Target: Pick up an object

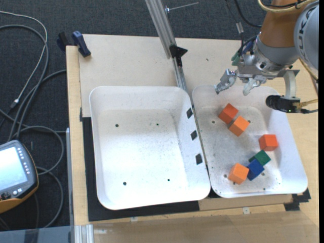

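Observation:
The right bin (288, 135) holds several small blocks. Two orange blocks (229, 112) (239, 125) lie touching near its far middle. A third orange block (268, 142) rests toward the right wall. Near the front sit a green block (262, 158), a blue block (255, 168) and an orange block (238, 173), close together. My gripper (237, 84) hangs above the far rim of this bin, open, its two fingers spread with nothing between them. It is above and behind the pair of orange blocks.
The left bin (101, 135) stands beside the right one. A slanted metal pole (161, 24) rises behind the bins' junction. A blue clamp (81, 43) sits at the bench's far left corner. Cables and a pendant (15, 171) lie left of the bench.

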`<act>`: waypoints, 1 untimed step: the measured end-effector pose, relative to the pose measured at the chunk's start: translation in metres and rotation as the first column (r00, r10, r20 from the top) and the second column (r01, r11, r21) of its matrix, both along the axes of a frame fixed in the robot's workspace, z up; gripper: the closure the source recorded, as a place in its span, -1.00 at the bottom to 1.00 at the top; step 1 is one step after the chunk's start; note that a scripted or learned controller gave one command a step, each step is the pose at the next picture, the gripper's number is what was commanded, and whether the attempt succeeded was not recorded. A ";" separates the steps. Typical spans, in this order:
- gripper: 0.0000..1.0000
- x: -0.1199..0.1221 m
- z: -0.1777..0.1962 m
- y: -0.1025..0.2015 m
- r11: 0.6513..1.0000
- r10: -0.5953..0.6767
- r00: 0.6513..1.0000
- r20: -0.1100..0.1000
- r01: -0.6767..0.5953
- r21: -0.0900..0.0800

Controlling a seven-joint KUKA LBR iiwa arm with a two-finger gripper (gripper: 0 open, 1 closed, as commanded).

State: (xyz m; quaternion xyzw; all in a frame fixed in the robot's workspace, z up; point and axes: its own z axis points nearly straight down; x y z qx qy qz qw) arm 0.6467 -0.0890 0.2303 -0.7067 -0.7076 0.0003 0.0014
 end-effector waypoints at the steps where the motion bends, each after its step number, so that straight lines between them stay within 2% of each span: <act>1: -1.00 -0.042 -0.135 -0.012 1.000 -0.003 1.000 -0.008 0.003 0.000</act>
